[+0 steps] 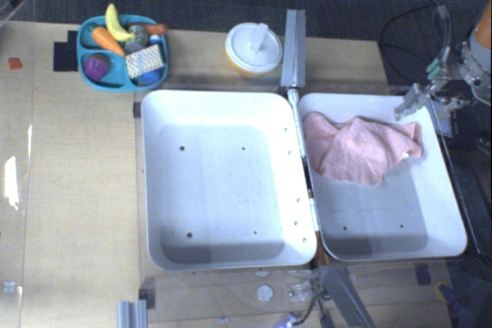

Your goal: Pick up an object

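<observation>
A crumpled pink cloth (360, 147) lies in the upper half of the right white bin (400, 238), spreading from the bin's left wall almost to its right wall. My gripper (410, 101) hangs at the bin's far right corner, just above and to the right of the cloth's top right end. It comes off the grey arm (478, 57) that enters from the right edge. Nothing shows in the gripper, and the cloth rests flat on the bin floor.
The left white bin (223, 242) sits beside the right one, with a metal divider (293, 50) behind them. A blue tray (86, 77) of toy food stands at the back left. A white lidded cup (254, 48) stands behind the bins. Cables run at the upper right.
</observation>
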